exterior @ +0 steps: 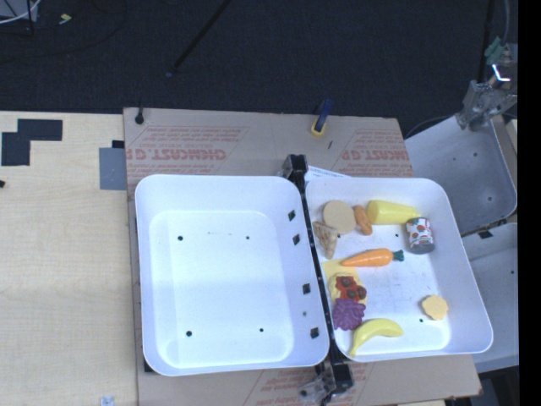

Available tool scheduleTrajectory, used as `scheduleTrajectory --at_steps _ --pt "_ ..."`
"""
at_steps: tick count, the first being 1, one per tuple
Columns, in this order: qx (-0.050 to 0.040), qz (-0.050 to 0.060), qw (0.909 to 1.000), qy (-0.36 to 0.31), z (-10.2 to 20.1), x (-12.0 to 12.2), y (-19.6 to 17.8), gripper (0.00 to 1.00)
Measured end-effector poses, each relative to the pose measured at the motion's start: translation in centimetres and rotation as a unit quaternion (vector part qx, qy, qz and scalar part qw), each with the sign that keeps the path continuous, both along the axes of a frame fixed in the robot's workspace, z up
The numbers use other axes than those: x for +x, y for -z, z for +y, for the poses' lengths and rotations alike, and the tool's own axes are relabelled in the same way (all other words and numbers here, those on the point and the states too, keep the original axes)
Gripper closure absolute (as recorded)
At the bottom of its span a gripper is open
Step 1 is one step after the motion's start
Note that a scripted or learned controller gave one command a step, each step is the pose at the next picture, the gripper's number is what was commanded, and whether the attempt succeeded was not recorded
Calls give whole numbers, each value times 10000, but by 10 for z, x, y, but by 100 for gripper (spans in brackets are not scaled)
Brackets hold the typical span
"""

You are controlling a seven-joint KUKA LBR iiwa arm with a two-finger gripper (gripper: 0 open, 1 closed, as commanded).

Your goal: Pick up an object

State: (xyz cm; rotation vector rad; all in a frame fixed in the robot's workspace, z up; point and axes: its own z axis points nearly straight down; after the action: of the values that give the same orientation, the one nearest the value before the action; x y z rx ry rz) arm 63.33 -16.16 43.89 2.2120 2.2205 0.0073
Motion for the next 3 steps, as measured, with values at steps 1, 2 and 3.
scheduleTrajectory --at_steps 1,2,3 --pt "2 -6 10000 1 27 -31 -103 100" --pt "20 100 9999 19 23 -18 121 100" --pt "8 5 10000 2 60 -68 -12 100"
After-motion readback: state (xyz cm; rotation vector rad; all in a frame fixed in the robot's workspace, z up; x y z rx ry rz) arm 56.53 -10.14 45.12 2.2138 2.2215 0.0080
